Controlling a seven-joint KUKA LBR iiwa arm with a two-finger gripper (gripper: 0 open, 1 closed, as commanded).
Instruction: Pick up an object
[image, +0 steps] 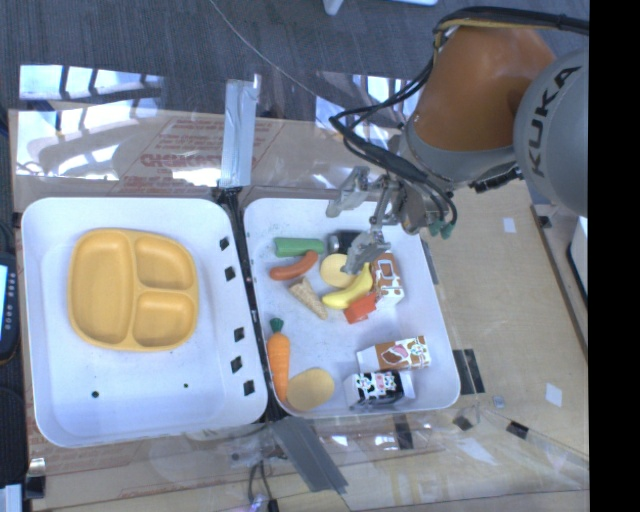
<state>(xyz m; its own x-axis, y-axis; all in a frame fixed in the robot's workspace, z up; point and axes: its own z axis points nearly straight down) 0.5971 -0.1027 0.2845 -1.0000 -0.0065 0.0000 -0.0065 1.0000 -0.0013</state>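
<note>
My gripper (366, 252) hangs over the upper middle of the right bin (440, 340), right above a cluster of toy food. Under and beside it lie a pale yellow round piece (334, 267), a banana (350, 291), a small white and orange carton (389, 283) and a red piece (360, 311). A green piece (299, 245) and a red sausage (292, 268) lie just to its left, and a cone (308, 298) sits below them. I see nothing lifted off the bin floor.
Lower in the right bin are a carrot (278, 362), a tan round piece (311, 387), a brown carton (395, 354) and a cow-print carton (380, 388). The left bin (40, 330) holds a yellow divided plate (133, 288). The arm (480, 90) looms over the right bin's far corner.
</note>
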